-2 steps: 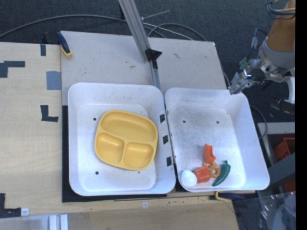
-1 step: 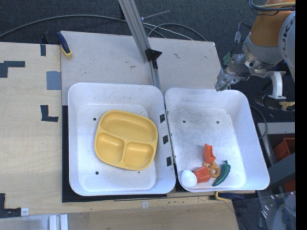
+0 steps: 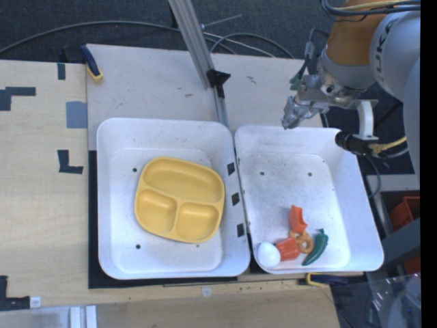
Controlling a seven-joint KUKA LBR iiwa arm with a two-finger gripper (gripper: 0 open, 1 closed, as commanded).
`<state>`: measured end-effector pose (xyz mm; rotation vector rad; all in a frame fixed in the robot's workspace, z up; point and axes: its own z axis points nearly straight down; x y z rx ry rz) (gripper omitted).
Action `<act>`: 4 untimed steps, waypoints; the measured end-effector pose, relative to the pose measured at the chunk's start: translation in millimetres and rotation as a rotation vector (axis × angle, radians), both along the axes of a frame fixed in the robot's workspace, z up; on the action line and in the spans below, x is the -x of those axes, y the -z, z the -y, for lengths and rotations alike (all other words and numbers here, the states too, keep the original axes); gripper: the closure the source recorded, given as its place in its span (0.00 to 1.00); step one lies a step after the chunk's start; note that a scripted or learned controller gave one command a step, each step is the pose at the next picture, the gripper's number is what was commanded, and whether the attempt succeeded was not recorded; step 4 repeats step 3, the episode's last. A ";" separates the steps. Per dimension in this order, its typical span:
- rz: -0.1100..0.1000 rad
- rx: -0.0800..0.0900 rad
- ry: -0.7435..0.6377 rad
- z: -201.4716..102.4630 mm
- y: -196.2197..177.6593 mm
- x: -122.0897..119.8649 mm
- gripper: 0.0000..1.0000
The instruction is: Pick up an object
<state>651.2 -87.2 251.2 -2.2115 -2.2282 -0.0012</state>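
Objects for picking lie bunched in the near corner of the right bin [image 3: 355, 203]: a white egg-shaped ball [image 3: 268, 254] against the near-left wall, an orange-red piece [image 3: 289, 247] touching it, a second orange piece [image 3: 297, 219] standing just behind, a small pretzel-like brown ring [image 3: 304, 241] and a dark green pepper-shaped piece [image 3: 316, 247] on the right side of the cluster. That makes five small things, packed so that each touches or nearly touches a neighbour; the ball and the green piece sit on the outside of the bunch, the ring in its middle. The remaining floor of that bin is bare, speckled white, with wide open room toward the far wall.

One yellow three-compartment plate [image 3: 180, 199] lies flat in the left bin [image 3: 116, 183], near its middle, with bare floor all round it. Two bins stand side by side on the desk [image 3: 41, 183], their inner rims touching, with small black clips along the seam.

One tool [image 3: 292, 117] hangs over the far rim of the right bin, well apart from the cluster; whether its tips are apart or together I cannot tell, and nothing shows between them. A slanted metal post [image 3: 193, 29] rises behind the bins, and cables [image 3: 246, 43] trail across the far desk
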 end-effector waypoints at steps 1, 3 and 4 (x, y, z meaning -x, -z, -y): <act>-0.002 0.001 0.001 -53.7 14.5 -1.2 1.00; 0.000 0.002 0.001 -159.4 35.0 -17.8 1.00; 0.000 0.002 0.001 -159.4 35.0 -17.8 1.00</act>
